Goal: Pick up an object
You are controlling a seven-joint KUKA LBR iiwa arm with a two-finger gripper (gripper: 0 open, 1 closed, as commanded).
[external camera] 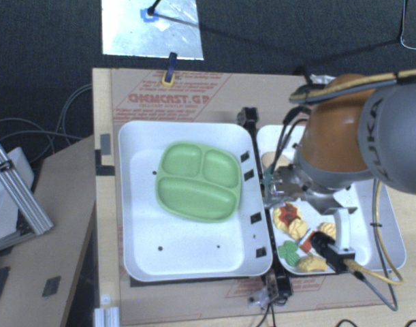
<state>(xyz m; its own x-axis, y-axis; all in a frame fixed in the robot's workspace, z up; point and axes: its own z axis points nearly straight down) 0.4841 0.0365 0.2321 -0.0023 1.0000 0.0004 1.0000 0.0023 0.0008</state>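
Observation:
Several small toy-food pieces lie in the right bin (pixel 397 245): a red and yellow piece (pixel 287 216), a yellow piece (pixel 299 231), a green piece (pixel 289 253) and a pale yellow piece (pixel 314 264) near the front wall. A tan round piece (pixel 267 160) lies further back. My gripper (pixel 275 185) hangs over the right bin's left side, just behind the red and yellow piece, under the orange wrist band. I see nothing held in it.
The left bin (pixel 139 251) holds a green divided plate (pixel 197 181) in its back half. A wall with black clips (pixel 257 218) separates the two bins. The arm's grey body covers much of the right bin's back and right.

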